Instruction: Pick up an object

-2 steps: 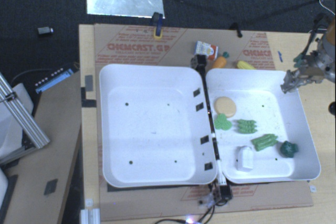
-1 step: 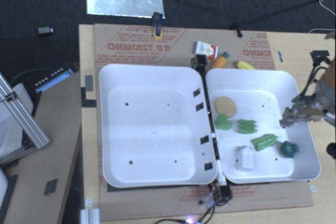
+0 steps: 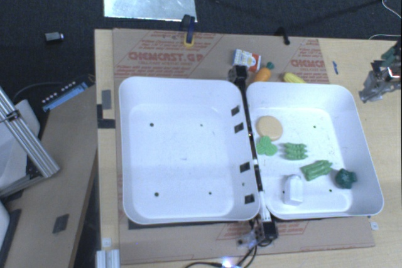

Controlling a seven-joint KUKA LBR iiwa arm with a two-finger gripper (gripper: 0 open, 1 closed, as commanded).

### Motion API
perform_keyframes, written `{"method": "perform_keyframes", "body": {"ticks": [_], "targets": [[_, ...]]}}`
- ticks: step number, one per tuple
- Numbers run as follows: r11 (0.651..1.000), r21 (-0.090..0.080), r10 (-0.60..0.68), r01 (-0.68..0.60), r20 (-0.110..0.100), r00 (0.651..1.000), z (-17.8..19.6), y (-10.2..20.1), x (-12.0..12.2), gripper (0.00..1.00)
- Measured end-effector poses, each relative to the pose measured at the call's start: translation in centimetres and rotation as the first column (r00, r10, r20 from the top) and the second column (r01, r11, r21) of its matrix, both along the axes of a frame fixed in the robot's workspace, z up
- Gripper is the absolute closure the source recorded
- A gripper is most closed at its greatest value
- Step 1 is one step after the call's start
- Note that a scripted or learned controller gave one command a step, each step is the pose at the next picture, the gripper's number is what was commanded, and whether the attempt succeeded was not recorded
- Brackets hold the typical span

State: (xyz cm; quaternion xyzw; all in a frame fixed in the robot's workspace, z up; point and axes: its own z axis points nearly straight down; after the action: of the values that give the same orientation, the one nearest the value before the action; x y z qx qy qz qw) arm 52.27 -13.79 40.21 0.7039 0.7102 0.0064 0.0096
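Six small objects [image 3: 271, 127] in the right bin [image 3: 352, 103], tool [image 3: 380, 81] beside.

Single fixed camera, mounted high above bench [image 3: 157, 47], looking down at slant. Distant framing: both white bins, left bin [image 3: 182, 147] and right bin [image 3: 314, 103], fully in frame, with dark floor beyond. Gripper [image 3: 379, 83] enters at right edge, beside right bin.
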Motion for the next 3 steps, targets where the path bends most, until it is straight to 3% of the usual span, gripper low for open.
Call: {"method": "perform_keyframes", "body": {"ticks": [1, 2, 3], "targets": [[1.0, 0.003, -0.001, 0.001, -0.014, 1.0, 2.5, 2.3, 4.2, 1.0], [1.0, 0.005, -0.002, 0.002, -0.019, 1.0, 3.8, 5.2, 0.6, 1.0], [1.0, 0.004, -0.003, 0.003, -0.019, 1.0, 3.9, 6.9, -1.0, 1.0]]}}
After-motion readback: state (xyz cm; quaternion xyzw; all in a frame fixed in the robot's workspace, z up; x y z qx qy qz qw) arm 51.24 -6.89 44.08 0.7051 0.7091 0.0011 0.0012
